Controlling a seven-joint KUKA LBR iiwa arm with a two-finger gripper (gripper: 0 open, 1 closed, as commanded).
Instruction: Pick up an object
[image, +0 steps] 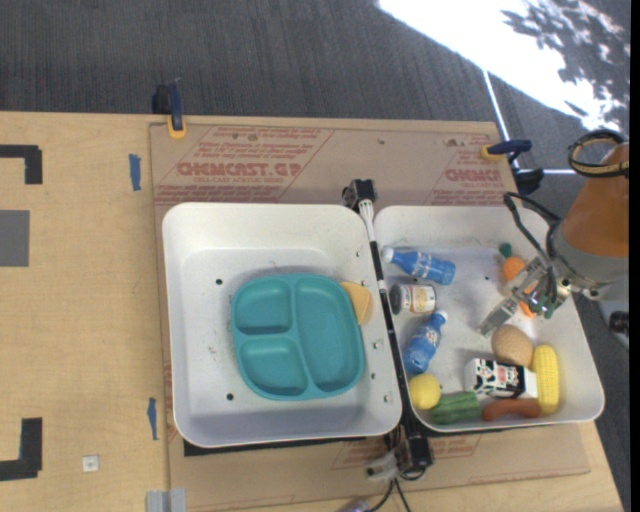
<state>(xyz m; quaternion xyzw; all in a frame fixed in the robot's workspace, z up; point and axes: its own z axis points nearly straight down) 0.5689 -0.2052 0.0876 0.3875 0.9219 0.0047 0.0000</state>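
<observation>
- The pincer (512, 308) hangs low in the right bin (590, 400), just above a tan potato (512, 345); I cannot tell how wide it is.
- To grab well, it should drop straight onto the potato.
- This bin also holds two blue bottles (422, 266), corn (546, 377), a lemon (424, 391).
- The left bin (190, 300) holds a teal tray (297, 337).

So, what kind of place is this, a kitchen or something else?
Most likely a robot lab bench, not a kitchen. Two white bins sit on a board held by clamps, a robot gripper reaches in, and the food, such as the corn cob, looks like toys.
</observation>
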